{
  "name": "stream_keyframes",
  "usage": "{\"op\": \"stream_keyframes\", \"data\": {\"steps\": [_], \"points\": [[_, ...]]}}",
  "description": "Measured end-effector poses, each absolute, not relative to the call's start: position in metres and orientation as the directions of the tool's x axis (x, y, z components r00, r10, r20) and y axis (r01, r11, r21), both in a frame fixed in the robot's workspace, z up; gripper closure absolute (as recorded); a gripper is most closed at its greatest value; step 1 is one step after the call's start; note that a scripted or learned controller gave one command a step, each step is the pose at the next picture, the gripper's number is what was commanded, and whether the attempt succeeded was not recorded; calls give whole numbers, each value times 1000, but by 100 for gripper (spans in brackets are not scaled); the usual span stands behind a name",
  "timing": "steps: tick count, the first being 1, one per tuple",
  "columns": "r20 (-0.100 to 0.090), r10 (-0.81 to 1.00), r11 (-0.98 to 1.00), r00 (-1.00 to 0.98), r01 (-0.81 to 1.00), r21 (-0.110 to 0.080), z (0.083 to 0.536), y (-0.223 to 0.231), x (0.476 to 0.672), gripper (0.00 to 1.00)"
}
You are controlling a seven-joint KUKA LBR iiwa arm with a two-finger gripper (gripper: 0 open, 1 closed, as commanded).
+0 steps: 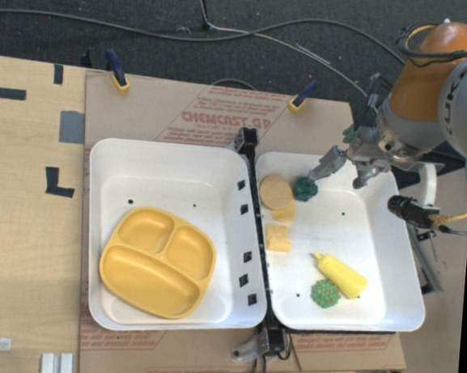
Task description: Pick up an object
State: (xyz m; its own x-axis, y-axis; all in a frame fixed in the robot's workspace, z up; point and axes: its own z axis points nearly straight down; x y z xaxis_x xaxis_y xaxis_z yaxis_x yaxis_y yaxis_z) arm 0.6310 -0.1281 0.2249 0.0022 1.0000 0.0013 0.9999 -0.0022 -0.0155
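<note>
The arm comes in from the right and the gripper hangs over the far edge of the right bin, fingers spread apart with nothing between them. One finger tip sits just beside a small dark green ball, apparently touching or nearly touching it, though I cannot tell which. Right next to the ball, against the divider side, lies a tan round disc, and touching it below is a pale yellow block, with a second yellow block just below that. Those three crowd the left side of the ball, so the tight spot is there. Well apart, toward the near side of the bin, a yellow bottle-like piece lies tilted, with a knobbly green ball touching its lower side. Over in the left bin lies a yellow divided plate, well clear of the action. Both bins sit on a cardboard sheet clamped to the worktop, with cables trailing behind.
</note>
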Motion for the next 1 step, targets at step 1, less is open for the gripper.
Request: {"op": "stream_keyframes", "data": {"steps": [1], "points": [[0, 1000, 1, -1, 1000, -2, 234, -128, 634, 0]]}}
